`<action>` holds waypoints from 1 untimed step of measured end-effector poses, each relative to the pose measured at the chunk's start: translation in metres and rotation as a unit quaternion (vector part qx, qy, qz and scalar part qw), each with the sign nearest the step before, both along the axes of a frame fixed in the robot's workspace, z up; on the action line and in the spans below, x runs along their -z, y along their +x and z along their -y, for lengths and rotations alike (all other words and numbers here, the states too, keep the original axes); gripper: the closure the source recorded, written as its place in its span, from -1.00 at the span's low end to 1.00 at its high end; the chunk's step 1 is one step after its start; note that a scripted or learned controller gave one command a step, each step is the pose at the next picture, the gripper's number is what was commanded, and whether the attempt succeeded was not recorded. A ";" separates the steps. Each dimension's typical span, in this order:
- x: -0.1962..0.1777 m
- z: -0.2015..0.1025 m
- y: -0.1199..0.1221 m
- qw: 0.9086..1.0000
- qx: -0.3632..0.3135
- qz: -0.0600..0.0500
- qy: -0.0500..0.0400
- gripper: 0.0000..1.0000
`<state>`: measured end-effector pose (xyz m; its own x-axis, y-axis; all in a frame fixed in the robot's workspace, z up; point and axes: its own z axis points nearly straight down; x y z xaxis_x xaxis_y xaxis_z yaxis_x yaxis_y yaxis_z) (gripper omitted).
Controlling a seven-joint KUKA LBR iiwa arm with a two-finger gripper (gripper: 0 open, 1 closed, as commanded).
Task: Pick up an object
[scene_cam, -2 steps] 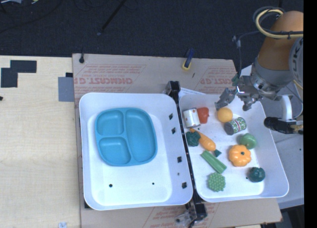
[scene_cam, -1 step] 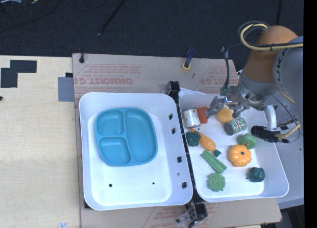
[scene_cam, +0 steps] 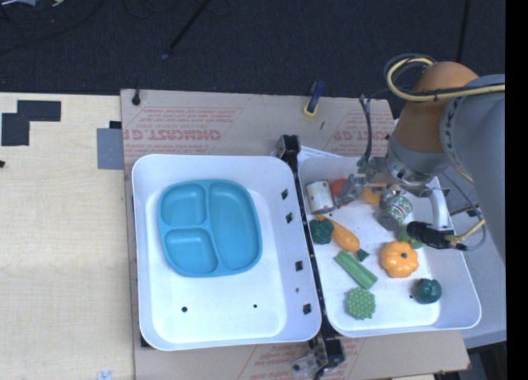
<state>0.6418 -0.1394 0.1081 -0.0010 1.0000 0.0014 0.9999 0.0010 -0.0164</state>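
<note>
My gripper reaches in from the right and hangs low over the back of the right bin. It is close beside a white can and a small red piece. A small orange piece lies just right of it, partly hidden by the wrist. Nearer the front lie a carrot with a green top, a green stick, a bumpy green piece, an orange pumpkin and a dark teal piece. I see nothing held between the fingers.
The left bin holds a blue divided plate. A black divider runs between the two bins. A blue and yellow clip sits on the cardboard behind the bins.
</note>
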 end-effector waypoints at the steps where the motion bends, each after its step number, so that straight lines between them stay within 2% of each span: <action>1: 0.021 -0.002 0.000 1.000 -0.001 0.005 -0.001 -1.00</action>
<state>0.6416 -0.1373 0.0874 -0.0028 1.0000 0.0002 1.0000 0.0028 -0.0067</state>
